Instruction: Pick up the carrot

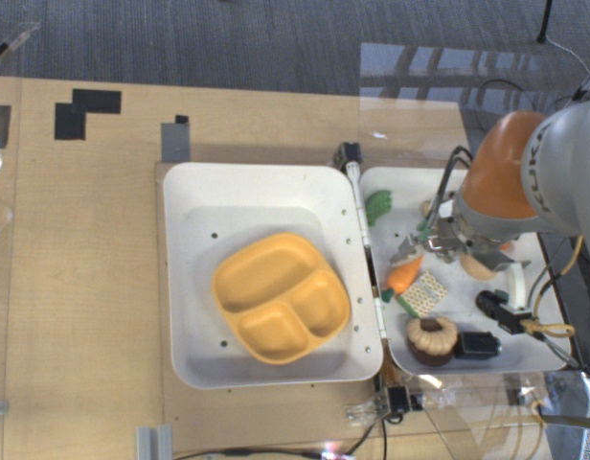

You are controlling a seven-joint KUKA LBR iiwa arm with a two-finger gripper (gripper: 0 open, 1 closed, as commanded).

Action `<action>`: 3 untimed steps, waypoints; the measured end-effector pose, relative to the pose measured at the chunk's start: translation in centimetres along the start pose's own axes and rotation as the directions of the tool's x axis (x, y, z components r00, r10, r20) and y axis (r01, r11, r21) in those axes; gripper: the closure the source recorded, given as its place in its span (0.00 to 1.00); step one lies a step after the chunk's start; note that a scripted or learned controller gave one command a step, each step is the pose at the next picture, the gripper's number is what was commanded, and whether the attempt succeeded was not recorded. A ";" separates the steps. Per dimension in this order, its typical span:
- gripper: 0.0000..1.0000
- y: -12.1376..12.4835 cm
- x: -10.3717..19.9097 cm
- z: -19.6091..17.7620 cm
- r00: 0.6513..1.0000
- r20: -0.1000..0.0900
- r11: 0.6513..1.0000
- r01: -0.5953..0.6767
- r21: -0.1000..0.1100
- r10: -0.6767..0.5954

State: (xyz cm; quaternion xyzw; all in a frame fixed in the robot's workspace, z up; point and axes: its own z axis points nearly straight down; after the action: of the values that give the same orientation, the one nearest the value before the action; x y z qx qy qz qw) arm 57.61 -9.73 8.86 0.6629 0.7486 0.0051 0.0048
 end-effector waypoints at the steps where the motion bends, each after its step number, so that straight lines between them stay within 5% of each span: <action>1: 1.00 0.4 0.2 -1.3 1.000 0.000 1.000 0.005 -0.009 -0.005; 2: 0.00 0.3 0.2 -1.2 1.000 0.000 1.000 0.004 -0.007 -0.004; 3: 0.00 -4.5 -8.9 -0.1 0.969 0.001 0.969 0.246 0.005 -0.246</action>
State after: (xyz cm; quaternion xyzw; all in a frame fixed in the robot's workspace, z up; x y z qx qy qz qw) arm 54.24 -19.09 8.91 0.5649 0.8251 0.0023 0.0045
